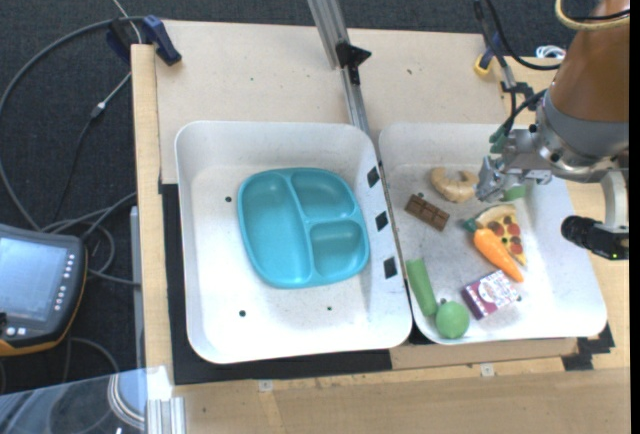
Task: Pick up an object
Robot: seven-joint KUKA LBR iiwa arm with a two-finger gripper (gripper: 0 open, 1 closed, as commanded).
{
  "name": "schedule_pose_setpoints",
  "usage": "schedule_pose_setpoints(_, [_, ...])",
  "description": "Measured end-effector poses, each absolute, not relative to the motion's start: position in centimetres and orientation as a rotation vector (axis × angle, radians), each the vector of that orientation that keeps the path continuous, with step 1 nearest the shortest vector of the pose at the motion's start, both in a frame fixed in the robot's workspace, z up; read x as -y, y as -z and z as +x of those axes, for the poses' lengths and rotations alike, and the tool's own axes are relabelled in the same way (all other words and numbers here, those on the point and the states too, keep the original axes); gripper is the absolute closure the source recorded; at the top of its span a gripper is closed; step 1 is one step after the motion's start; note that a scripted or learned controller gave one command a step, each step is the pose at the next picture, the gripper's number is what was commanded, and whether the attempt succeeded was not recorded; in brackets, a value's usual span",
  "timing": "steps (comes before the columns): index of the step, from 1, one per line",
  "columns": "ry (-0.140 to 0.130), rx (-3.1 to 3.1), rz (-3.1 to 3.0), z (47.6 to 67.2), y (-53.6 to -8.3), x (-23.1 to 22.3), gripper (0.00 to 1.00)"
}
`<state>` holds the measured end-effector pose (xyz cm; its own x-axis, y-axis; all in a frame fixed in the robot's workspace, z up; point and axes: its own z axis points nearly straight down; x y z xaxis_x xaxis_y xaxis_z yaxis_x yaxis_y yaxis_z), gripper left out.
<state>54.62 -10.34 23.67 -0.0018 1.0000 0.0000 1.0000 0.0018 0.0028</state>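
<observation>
Wooden bench (260, 82), right bin (570, 307), gripper (497, 184) beside the bread (454, 184), grip state unclear.

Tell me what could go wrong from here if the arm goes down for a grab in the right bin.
1. The gripper hangs between the tan bread piece and the pizza slice, close to both; it may nudge one aside.
2. The carrot overlaps the pizza slice, so a grab could drag both.
3. The green ball sits near the bin's front rim and, being round, could roll if bumped.
</observation>
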Motion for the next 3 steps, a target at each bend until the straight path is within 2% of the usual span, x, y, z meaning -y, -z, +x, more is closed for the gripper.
schedule_pose_setpoints(1, [0.001,-2.230,2.219,54.0,-22.7,5.4,1.00])
schedule_pose_setpoints(3, [-0.004,-2.231,2.214,52.5,-24.7,-5.6,1.00])
